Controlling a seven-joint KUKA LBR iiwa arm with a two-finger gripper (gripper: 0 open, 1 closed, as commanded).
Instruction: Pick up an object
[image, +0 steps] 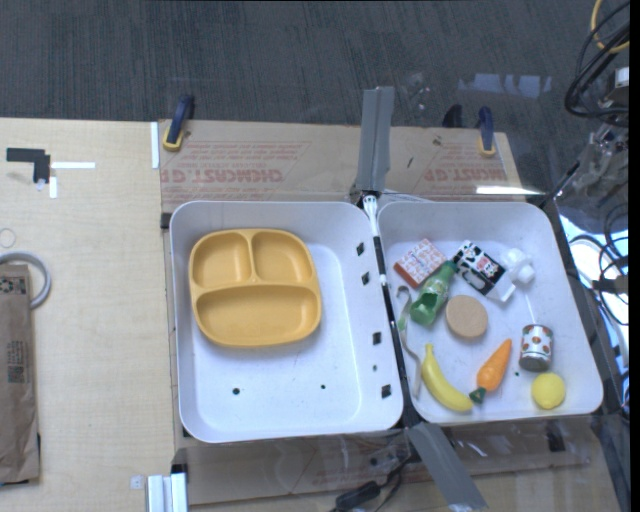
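Plainly, the right bin offers several candidates; the toy banana lies near its front wall, just beside the carrot and apart from the lemon; it is probably light, stiff, smooth plastic, likely to slip; a grasp across its narrow middle seems best; the yellow divided plate sits in the left bin; the gripper's state I cannot tell.

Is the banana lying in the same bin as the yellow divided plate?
No, the banana lies in the right bin, while the yellow plate sits in the left bin.
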